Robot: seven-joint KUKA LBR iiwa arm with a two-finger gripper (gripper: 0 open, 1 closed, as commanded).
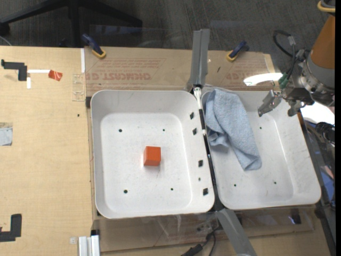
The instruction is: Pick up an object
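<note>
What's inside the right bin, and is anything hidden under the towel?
A crumpled blue towel lies in the right bin, draped against its left wall. The claw hangs over the bin's far right corner. Whatever lies beneath the towel is covered.

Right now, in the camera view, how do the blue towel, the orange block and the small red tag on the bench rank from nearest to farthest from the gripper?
1. Blue towel: in the right bin, just left of the gripper.
2. Orange block: middle of the left bin.
3. Red tag: on the bench beyond the left bin, far left.
</note>
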